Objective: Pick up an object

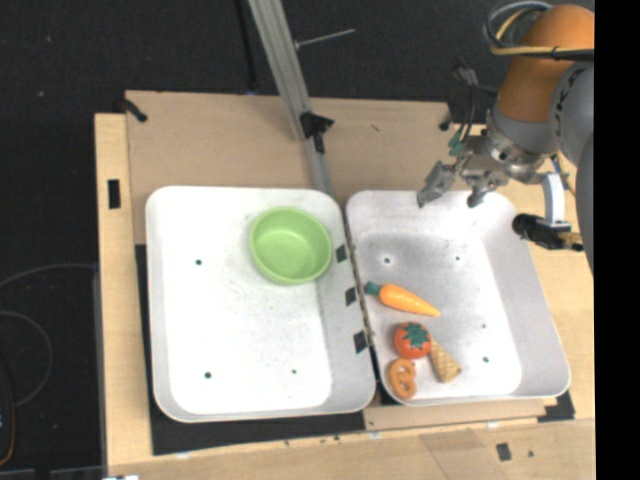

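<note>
The job has not really started yet. Nothing is picked up.

The end effector (452,190) hangs over the back edge of the right bin (500,363), near its far corner. Its two fingers are spread apart, and there is nothing between them. It looks like it is up in the air, not down by the toys.

The toys sit at the front of the right bin. There is a carrot (405,299) lying on its side close to the wall between the bins. Just in front of it is a tomato (412,340). Beside the tomato is a small tan cone (445,361), and a little round orange toy (402,376) lies in the front corner. These four are bunched close together, and all of them are well apart from the end effector.

In the left bin (200,368) there is a green bowl (290,246), near the back, sitting upright.

So all of the work is left, I think. The arm must go to one thing, come down, close on it, and lift it. The carrot may be easiest, since it has more room around it.
</note>
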Action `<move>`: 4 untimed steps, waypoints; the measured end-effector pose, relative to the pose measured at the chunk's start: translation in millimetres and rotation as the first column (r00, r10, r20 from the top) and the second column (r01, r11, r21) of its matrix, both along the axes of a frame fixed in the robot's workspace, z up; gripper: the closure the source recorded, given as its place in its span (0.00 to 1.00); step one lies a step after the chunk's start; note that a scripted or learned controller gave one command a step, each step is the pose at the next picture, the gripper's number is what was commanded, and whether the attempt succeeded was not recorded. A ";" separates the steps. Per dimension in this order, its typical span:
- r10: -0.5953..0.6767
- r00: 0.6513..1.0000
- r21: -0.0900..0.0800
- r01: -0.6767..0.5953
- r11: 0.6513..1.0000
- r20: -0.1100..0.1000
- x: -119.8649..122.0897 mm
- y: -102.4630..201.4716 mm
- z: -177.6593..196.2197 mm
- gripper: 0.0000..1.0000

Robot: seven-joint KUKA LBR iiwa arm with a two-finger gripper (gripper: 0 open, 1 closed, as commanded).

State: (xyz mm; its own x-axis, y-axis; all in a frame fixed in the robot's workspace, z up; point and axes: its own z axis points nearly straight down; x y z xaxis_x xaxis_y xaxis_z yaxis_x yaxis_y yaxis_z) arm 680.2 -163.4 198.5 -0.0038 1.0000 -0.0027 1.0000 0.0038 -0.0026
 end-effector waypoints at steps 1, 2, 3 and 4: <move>0.002 1.000 0.000 -0.002 1.000 -0.002 1.5 -1.3 -63.1 0.00; 0.002 1.000 0.000 -0.002 1.000 0.000 0.9 -2.7 -99.4 0.00; 0.005 1.000 -0.005 -0.005 1.000 0.007 2.8 -4.0 -84.5 1.00; 0.000 1.000 0.001 0.000 1.000 0.011 1.7 -3.4 -19.1 1.00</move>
State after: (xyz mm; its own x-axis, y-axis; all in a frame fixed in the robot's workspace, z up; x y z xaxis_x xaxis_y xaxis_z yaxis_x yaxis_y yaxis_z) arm 681.9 -166.8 179.4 -0.0042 1.0000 -0.0016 1.0000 0.0042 0.0087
